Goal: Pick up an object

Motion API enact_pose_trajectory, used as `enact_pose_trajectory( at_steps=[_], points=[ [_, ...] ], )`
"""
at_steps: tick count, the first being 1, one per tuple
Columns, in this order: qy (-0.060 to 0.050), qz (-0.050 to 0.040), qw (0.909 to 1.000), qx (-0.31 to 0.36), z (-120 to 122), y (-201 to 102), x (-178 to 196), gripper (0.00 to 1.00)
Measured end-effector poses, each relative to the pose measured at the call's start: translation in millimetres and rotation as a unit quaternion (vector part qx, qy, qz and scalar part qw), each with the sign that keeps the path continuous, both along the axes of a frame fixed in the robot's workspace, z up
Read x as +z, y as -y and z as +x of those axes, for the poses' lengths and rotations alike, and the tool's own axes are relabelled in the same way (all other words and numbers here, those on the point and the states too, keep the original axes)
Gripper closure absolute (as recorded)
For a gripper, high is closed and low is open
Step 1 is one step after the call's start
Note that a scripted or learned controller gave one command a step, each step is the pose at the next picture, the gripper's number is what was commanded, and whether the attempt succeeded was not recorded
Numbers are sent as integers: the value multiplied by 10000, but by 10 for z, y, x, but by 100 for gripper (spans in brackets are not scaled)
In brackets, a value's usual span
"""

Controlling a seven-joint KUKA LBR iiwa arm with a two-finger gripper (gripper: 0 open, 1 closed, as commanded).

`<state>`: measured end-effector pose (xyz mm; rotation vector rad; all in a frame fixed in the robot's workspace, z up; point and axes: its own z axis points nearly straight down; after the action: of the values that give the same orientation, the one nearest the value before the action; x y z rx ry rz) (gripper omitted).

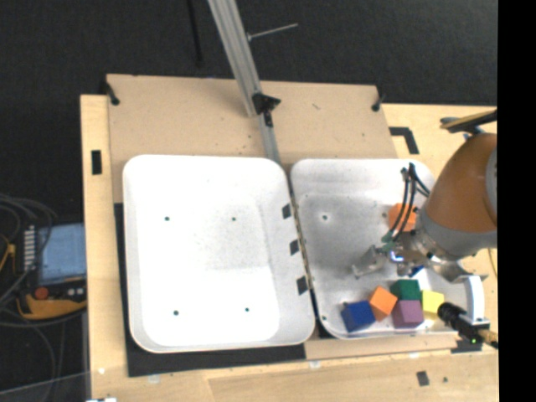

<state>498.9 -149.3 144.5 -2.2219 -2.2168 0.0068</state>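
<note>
Camera view: gripper (374,262) low in the right bin (335,191), grip state impossible to tell. Blocks: blue (358,315), orange (383,301), purple (408,312) cluster nearby. Approach step; next, centre over one.

End effector (374,262) over right bin (335,191) — blocks (394,305) nearby

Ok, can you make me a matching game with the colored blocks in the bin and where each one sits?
Things:
1. blue block
2. yellow block
3. green block
4. purple block

Places:
A. farthest right of the cluster
B. farthest left of the cluster
C. just below the green one
D. just above the purple one

Pairs: 1-B, 2-A, 3-D, 4-C
</note>
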Motion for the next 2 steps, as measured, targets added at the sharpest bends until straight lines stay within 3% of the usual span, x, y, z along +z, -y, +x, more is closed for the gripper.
enact_pose_trajectory(
  at_steps=[1,2],
  points=[
    [42,-4,10000,0,13,18,-459,0],
    [66,1,10000,-40,27,23,-352,100]
  ],
)
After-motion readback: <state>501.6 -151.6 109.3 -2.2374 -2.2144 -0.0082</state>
